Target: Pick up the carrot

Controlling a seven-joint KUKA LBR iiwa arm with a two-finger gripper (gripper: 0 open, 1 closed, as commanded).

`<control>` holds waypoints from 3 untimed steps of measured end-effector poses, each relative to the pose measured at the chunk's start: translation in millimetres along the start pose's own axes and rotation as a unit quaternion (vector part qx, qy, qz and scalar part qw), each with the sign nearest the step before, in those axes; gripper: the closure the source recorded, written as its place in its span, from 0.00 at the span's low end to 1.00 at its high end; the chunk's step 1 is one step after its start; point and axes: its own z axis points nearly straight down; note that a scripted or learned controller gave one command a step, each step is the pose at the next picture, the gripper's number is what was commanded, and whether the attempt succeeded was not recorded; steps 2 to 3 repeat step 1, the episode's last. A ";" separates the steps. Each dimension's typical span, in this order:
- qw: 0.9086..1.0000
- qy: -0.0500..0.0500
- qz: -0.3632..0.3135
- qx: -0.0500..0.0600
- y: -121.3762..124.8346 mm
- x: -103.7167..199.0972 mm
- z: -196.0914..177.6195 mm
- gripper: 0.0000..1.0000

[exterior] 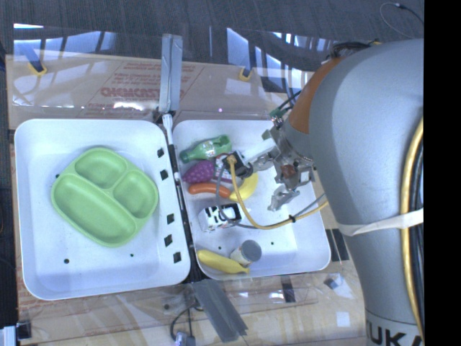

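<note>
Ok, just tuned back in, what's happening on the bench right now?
The grey KUKA arm with the orange band reaches in over the right white bin, its two-finger gripper hanging above the bin floor with nothing between its fingers. The orange carrot lies untouched to the left of the gripper, beside a purple bunch of grapes, a green bottle and a yellow banana. The left white bin holds a green divided plate.
</note>
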 end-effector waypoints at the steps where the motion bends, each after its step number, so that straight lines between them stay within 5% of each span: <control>1: 1.000 0.000 -0.025 0.000 37.2 40.3 47.6 0.00; 3: 1.000 0.000 -0.025 0.000 37.2 40.3 47.6 0.00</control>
